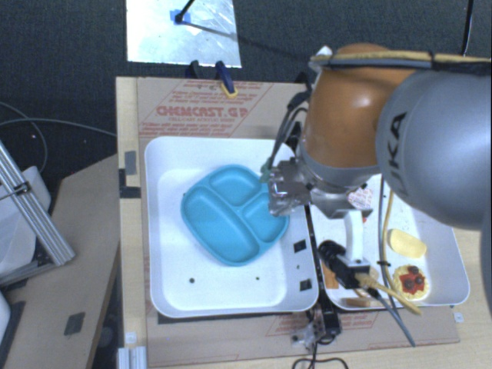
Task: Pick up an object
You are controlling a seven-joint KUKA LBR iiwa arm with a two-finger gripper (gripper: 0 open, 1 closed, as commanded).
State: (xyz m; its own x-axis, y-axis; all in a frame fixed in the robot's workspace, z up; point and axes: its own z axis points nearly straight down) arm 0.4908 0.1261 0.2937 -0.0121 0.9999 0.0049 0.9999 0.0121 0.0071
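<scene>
A blue divided plate (227,215) lies flat in the middle of the left white bin (165,287). My gripper (278,197) hangs low over the plate's right rim, close to the wall between the two bins. The bulky orange and grey wrist above hides most of the gripper, and I cannot make out whether it touches the plate. In the right bin (455,281) lie a pale yellow lump (406,242), a small round yellow piece with red spots (413,280), and a white and pink item (360,198) partly tucked under the arm.
The arm covers the upper part of the right bin. Both bins sit on a cardboard sheet (200,110). A shiny metal sheet (181,21) lies on the floor behind, and an aluminium frame (27,206) stands at the left.
</scene>
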